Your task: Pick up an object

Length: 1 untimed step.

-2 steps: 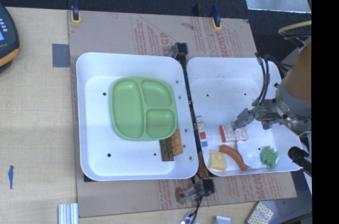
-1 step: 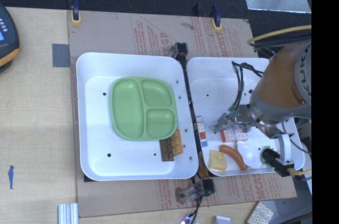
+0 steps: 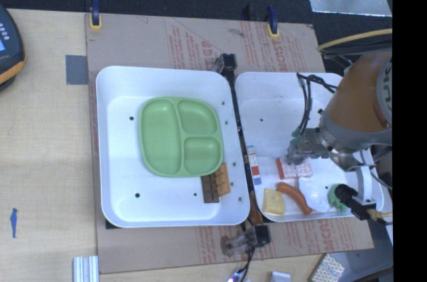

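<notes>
My pincer [image 3: 298, 155] hung low in the right of the frame, over the right-hand bin [image 3: 267, 91], and from this slant I could not tell how it was set, nor whether anything sat in it. Right beneath it, touching or nearly so, lay a small red-and-white packet [image 3: 295, 171], which I judged to be the nearest candidate. It looked flat and crinkled, pale with red print and a red strip along its left edge. I guessed it to be light and limp, likely slippery film that would fold or slide rather than resist, so the best hold seemed to be across its short width near the middle, pressing down first. Just below it, toward the lower right of the frame, lay an orange-red sausage [image 3: 294, 197], curved and smooth, probably a stiff plastic toy that could roll away unless taken across its middle. Beside that, to its left, sat a pale yellow wedge [image 3: 273, 201], blocky and easier to pinch by its flat sides. A white rounded piece [image 3: 313, 199] and something green [image 3: 335, 195] lay farther right along the bin's lower edge. The left bin [image 3: 113, 141] held a green divided plate [image 3: 180, 136] at centre frame and a brown ridged block [image 3: 216, 184] just under its lower right corner, well apart from my pincer.
</notes>
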Each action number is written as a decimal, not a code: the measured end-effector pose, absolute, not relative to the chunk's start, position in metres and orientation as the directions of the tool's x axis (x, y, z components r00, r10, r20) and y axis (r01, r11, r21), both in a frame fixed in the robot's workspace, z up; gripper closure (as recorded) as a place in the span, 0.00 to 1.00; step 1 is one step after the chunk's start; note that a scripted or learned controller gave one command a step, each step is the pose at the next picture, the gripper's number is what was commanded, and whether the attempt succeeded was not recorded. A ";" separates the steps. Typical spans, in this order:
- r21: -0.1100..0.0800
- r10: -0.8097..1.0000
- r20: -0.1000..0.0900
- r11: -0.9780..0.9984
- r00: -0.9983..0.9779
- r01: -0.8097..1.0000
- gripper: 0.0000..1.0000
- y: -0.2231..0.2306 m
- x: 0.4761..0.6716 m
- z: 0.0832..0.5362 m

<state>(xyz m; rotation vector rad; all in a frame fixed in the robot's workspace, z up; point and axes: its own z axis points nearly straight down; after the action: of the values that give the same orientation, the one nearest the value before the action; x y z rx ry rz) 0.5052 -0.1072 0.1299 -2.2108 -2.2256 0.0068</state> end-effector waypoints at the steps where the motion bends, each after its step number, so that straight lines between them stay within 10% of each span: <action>1: -0.007 1.000 0.000 0.008 -0.008 1.000 0.00 -0.107 0.505 0.130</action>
<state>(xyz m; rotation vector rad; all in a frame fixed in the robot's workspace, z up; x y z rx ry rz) 0.5052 -0.1071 0.1296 -2.2094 -2.2274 0.0077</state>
